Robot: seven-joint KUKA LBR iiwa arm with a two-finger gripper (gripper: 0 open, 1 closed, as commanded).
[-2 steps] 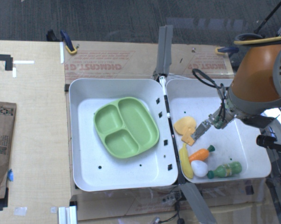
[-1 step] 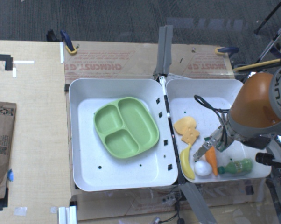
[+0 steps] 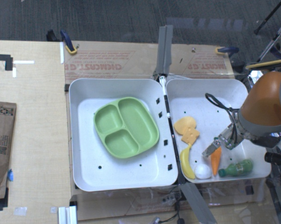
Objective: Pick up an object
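we see the gripper [image 3: 215, 148] low in the right bin [image 3: 196, 85], at the far end of the carrot [image 3: 215, 160]. its fingers are too small and blurred here; we cannot tell whether they are apart, closed, or on the carrot.

risks from this position, as we judge them:
- the carrot lies in a tight cluster. the white egg [image 3: 202, 171] is just beside its near tip, the green bottle [image 3: 236, 168] just to its right, and the banana [image 3: 187, 162] to its left. a descent slightly off line could land a finger on a neighbour and push the carrot aside.
- the carrot tapers. a grip at one end could let it pivot or slip out on the lift.
- the cluster sits near the bin's near wall, so a shoved item may wedge against that wall.
- the yellow cheese piece [image 3: 191, 135] and the pale yellow item [image 3: 185, 124] lie farther off and look less exposed to contact.

arm pose: the arm reaches in from the right, its orange band [image 3: 266, 99] above the right bin's right side. the wrist angles down and to the left toward the carrot. a black cable [image 3: 217, 101] loops above the bin floor by the wrist.

the left bin [image 3: 84, 171] holds the green divided plate [image 3: 126, 127], well apart from the gripper.
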